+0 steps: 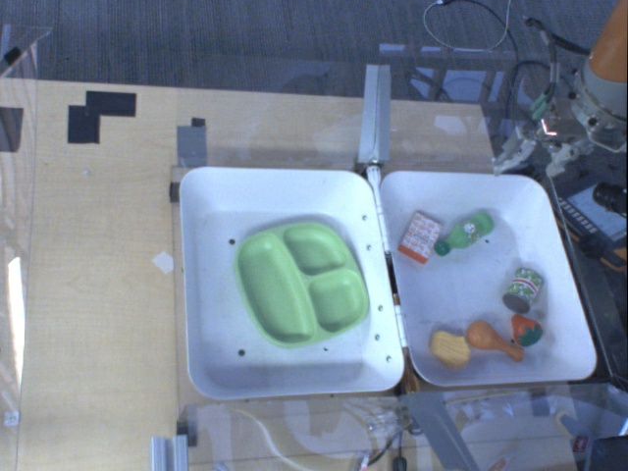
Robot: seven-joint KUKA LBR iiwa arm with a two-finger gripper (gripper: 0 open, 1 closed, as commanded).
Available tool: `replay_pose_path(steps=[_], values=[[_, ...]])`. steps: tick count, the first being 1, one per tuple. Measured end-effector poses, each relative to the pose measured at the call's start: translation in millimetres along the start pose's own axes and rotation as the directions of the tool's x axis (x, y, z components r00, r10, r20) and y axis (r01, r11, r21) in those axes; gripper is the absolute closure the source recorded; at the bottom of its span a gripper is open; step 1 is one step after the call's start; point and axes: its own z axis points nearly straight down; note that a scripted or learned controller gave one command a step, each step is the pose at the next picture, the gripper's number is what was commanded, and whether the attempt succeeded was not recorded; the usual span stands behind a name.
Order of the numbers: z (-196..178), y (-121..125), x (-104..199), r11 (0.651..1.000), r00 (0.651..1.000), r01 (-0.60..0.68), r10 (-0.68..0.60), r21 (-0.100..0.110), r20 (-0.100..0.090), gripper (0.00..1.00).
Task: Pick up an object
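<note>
So the arm (603, 77) is parked up past the far right corner of the right bin (564, 253), off over the clutter of cables there, and its hand (545, 150) sits just outside the bin's far rim. It's too tangled in with the wiring for me to tell whether it's apart or together, and nothing is visibly in it. Everything worth grabbing is in that right bin: a little red and white box (420, 236) near the far left corner, a green bottle (464, 233) right beside it, a small can (524, 287) along the right edge, and a bunch at the near edge made of a yellow lumpy thing (450, 348), an orange drumstick-looking toy (493, 340) and a red and green piece (528, 331). My guess is the bottle is the easiest target, since it lies toward the left and near side from the hand, with its long axis running slantwise from near-left to far-right, so closing across that axis seems the way. The left bin (206, 263) just holds a green divided tray (301, 283), well apart from the hand. The bins sit side by side on a pale wood desk (88, 292), with dark carpet-like floor (245, 18) beyond the far edge.
</note>
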Motion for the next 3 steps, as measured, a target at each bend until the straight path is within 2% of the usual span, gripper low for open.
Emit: replay_pose_path(steps=[1,2,3], values=[[173,-3,-3,0.992,0.992,0.124,-0.124,-0.003,0.001,0.0],[161,-1,-2,0.992,0.992,0.127,-0.127,-0.01,0.003,1.0],[82,0,57,0.999,0.999,0.05,-0.05,-0.003,-0.001,1.0]])
